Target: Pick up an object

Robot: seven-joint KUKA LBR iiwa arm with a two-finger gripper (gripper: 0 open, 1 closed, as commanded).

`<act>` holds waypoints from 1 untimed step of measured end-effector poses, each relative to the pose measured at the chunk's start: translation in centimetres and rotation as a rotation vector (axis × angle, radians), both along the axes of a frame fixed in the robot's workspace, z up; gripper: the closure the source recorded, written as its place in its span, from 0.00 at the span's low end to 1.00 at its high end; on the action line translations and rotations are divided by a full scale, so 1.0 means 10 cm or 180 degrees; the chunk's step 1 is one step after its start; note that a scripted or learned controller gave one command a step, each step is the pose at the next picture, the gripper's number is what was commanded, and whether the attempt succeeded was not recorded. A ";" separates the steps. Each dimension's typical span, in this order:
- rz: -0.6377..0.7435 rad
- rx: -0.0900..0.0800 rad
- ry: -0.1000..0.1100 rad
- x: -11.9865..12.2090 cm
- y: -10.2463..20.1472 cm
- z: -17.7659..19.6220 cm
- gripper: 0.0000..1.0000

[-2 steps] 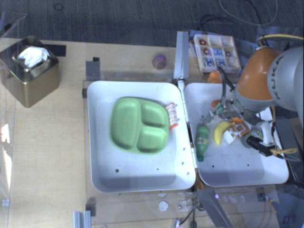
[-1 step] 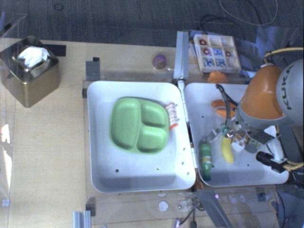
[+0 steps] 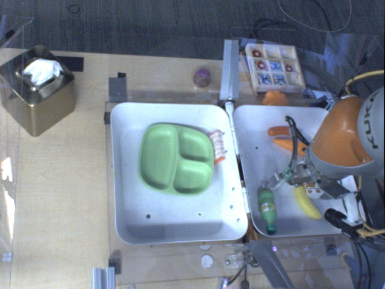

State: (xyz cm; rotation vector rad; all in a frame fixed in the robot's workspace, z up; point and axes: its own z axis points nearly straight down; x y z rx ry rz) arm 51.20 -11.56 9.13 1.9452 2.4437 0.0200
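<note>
Nearest me, the green bottle lies in the right bin, by its front wall. My tool hangs just right of it, beside the banana; I cannot tell its state. I'd come straight down across the bottle's body, clear of the wall. More open room lies mid-bin; the left bin holds a green tray.

Lighting: even, moderately bright, overhead. Soft grey shadow lay along the near wall of the left shallow white bin. Image soft, slightly grainy; mild glare on that bin's floor.
</note>
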 end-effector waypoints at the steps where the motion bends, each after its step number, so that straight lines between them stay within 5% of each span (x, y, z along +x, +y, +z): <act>1: -0.0922 0.0042 0.0059 0.05 -0.66 0.40 0.00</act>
